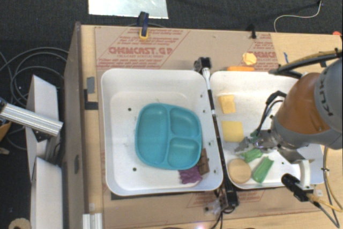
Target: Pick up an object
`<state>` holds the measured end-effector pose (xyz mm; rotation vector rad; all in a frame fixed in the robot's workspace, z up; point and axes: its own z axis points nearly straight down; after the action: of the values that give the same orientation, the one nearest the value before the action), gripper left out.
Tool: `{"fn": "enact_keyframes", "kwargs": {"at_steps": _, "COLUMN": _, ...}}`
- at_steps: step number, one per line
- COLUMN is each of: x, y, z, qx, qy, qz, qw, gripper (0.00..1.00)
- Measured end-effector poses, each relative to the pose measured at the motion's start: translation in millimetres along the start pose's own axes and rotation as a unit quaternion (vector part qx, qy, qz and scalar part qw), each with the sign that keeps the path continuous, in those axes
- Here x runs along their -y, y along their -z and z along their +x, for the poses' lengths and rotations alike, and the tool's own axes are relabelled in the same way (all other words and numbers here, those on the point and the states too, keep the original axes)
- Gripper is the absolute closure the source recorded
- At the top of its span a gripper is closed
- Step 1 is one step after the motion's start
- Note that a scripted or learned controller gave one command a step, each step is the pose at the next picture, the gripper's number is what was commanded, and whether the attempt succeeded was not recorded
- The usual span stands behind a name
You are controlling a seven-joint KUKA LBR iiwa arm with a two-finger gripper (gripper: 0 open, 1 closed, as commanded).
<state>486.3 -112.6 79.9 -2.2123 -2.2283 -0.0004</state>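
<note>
Camera view, looking down on the bench (161,43) and its two white bins

Left bin (120,86): one teal divided plate (169,135), three compartments, lying flat near the bin's centre and toward its right wall. At the front right corner, a purple piece (188,175) touching the plate's front edge, with a dark brown piece (204,163) just beside it against the right wall

Right bin (252,80): a pale yellow block (228,104) near the left wall, toward the back. A second yellow block (232,131) just in front of it. A tan round piece (239,171) at the front left corner. Two green pieces (256,162), side by side, just right of the round piece near the front edge; the rear one lies tilted under the arm's tool. An orange piece (240,68) on the back rim

Arm (311,110): grey with an orange band, reaching in from the right over the right bin. Gripper (252,142) low over the bin floor, between the front yellow block and the green pieces, close to both. Whether its jaws are open or closed cannot be told; no object visibly held

Bench, behind the bins: a yellow-and-blue clip (143,25) at the back edge; a yellow round item (250,58) behind the right bin
</note>
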Motion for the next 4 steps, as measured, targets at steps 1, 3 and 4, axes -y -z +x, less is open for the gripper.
{"fn": "enact_keyframes", "kwargs": {"at_steps": 1, "x": -1.4, "y": 15.4, "z": -3.5, "qx": 0.001, "qy": -0.002, "qz": -0.003, "qw": 1.0000, "gripper": 1.00}}
{"fn": "enact_keyframes", "kwargs": {"at_steps": 3, "x": -43.9, "y": 133.0, "z": 17.7, "qx": 0.001, "qy": -0.002, "qz": -0.002, "qw": 1.0000, "gripper": 0.00}}
{"fn": "enact_keyframes", "kwargs": {"at_steps": 4, "x": 3.8, "y": 45.5, "z": -44.8, "qx": 0.000, "qy": -0.007, "qz": 0.003, "qw": 1.0000, "gripper": 0.00}}
